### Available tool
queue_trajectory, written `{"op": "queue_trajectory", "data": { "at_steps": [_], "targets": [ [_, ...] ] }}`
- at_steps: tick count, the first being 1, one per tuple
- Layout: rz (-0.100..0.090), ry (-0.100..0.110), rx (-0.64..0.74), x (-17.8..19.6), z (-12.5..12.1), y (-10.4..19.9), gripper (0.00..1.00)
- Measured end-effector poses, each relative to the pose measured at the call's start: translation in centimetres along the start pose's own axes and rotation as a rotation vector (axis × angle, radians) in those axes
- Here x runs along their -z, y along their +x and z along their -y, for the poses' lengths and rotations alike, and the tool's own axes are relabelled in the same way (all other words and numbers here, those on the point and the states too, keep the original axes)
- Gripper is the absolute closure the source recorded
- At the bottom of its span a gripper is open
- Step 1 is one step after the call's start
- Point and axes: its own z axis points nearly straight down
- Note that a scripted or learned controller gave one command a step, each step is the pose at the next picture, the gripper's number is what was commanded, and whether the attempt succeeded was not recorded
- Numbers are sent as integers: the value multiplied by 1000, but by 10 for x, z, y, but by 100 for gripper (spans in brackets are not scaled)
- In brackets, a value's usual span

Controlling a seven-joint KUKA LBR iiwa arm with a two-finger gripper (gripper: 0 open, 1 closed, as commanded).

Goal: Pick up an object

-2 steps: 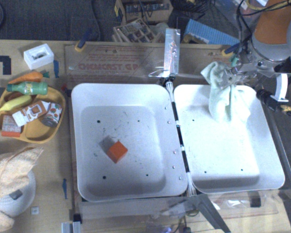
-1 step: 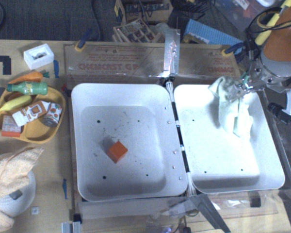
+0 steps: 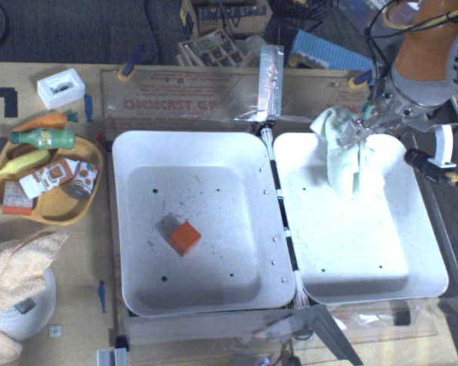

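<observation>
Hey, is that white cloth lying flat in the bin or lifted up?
Lifted. The white cloth hangs bunched from the gripper, draping down over the right bin. Whether its lower end touches the floor, I cannot tell.

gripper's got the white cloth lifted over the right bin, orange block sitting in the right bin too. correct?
Not quite. The camera view shows the orange block in the left bin, not the right one. The rest holds: the gripper has the white cloth lifted over the right bin.
</observation>
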Motion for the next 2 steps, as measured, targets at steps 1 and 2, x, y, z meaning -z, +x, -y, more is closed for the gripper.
{"op": "queue_trajectory", "data": {
  "at_steps": [1, 2],
  "targets": [
    [0, 0, -177, 7, -5, 21, 100],
    [-1, 1, 1, 13, -9, 32, 100]
  ]
}}
